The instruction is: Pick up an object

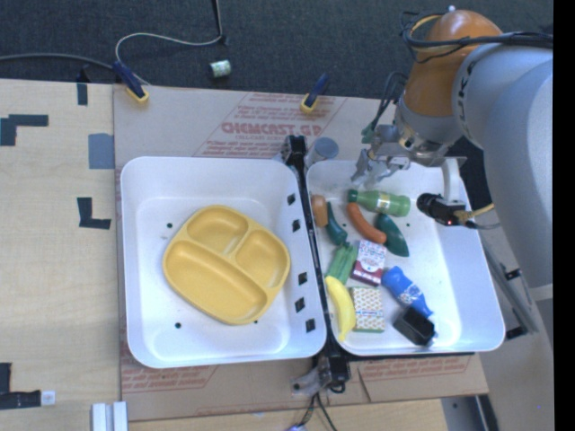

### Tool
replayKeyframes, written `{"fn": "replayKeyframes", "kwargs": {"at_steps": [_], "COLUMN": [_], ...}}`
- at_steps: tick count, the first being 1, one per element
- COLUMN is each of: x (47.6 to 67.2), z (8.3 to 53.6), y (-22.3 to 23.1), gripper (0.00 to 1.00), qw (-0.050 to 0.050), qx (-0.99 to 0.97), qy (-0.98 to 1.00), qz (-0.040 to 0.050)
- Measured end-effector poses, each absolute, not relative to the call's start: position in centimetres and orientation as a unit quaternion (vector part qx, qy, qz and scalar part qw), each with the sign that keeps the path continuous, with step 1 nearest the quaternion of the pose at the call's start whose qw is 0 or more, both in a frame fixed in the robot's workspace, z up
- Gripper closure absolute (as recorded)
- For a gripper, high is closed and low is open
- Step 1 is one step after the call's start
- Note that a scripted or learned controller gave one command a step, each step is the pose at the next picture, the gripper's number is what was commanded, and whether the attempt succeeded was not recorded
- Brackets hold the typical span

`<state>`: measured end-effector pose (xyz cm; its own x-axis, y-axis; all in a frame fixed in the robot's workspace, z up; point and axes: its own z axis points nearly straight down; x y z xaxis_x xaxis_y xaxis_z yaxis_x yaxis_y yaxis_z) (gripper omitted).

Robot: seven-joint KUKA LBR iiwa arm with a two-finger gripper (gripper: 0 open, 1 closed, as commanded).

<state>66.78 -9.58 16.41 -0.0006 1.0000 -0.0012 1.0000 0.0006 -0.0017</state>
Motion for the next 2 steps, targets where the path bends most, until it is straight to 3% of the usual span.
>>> {"fn": "replayKeyframes", "kwargs": {"at_steps": [1, 2], "x": [66.8, 61.8], "z": [9.9, 21.0], "y": [-10.0, -7.8], "gripper": [1.0, 1.0], "qw": [0.003, -0.001], "qx": [-0.707, -0.706], "qy": [-0.708, -0.708], "qz": [0.0019, -0.0005]}}
